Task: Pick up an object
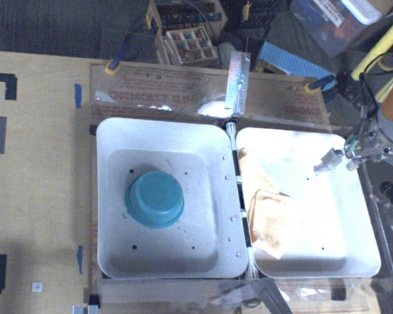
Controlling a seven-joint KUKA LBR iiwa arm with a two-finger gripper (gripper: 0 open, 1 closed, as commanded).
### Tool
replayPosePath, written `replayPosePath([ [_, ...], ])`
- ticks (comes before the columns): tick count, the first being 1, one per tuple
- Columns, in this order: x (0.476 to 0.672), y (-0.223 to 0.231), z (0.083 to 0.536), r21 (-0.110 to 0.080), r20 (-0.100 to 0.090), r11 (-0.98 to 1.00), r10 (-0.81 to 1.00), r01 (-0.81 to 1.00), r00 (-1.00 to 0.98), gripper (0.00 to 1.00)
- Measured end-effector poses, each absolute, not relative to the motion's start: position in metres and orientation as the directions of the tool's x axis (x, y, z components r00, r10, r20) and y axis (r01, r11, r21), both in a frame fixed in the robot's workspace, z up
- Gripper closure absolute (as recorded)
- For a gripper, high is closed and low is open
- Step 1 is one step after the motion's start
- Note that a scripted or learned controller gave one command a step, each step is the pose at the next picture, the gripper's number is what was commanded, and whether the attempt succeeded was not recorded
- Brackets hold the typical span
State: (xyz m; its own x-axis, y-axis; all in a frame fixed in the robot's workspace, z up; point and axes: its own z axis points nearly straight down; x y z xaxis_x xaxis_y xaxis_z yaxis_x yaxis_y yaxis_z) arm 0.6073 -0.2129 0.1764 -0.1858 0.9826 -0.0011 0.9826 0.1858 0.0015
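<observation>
Sitting upside down in the left bin (pixel 111 148), a teal bowl (pixel 155 198) shows no readable label; end effector (pixel 329 160) state unclear.

Probably lab, taped bench (pixel 29 176), cluttered cables (pixel 366 97)

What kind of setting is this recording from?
Likely a robotics lab workbench: two white bins side by side, one holding a teal bowl, a gripper reaching in, and storage clutter behind.
</observation>
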Motion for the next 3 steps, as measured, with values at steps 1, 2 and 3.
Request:
replayPosePath([
  [1,0.57,-0.131,0.15,-0.003,0.001,-0.036,0.999,0.999,0.036,0.0],
  [2,0.619,-0.178,0.149,0.002,-0.002,0.02,1.0,1.0,-0.02,0.0],
  [3,0.6,-0.202,0.167,0.001,-0.001,-0.004,1.0,1.0,0.004,0.0],
])
